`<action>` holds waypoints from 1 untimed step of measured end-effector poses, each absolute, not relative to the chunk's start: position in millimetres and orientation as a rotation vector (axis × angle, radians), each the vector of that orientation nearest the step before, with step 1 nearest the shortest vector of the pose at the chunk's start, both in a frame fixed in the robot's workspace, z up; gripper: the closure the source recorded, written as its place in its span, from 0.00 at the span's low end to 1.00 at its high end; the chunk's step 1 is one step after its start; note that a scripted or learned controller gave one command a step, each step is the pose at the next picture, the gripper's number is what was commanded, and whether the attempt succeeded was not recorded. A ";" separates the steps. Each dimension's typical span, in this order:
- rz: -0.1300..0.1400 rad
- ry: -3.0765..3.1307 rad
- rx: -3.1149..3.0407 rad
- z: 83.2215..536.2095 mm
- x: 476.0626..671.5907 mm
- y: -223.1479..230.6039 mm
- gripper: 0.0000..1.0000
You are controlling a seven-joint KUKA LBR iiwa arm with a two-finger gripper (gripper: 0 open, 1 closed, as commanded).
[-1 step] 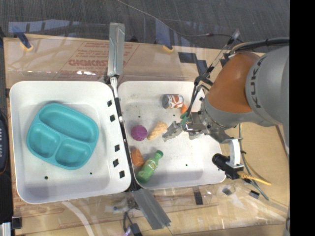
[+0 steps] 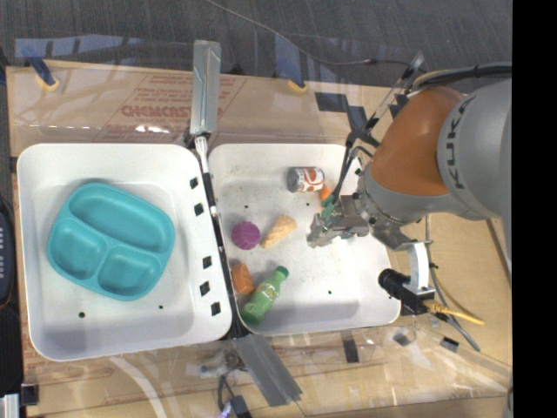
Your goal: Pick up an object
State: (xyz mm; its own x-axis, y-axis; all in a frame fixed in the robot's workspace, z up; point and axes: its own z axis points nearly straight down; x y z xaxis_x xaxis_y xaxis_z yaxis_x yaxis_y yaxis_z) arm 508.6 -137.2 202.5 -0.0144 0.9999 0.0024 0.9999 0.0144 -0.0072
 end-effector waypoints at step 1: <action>0.007 -2.233 -2.200 202.4 508.5 -137.3 0.00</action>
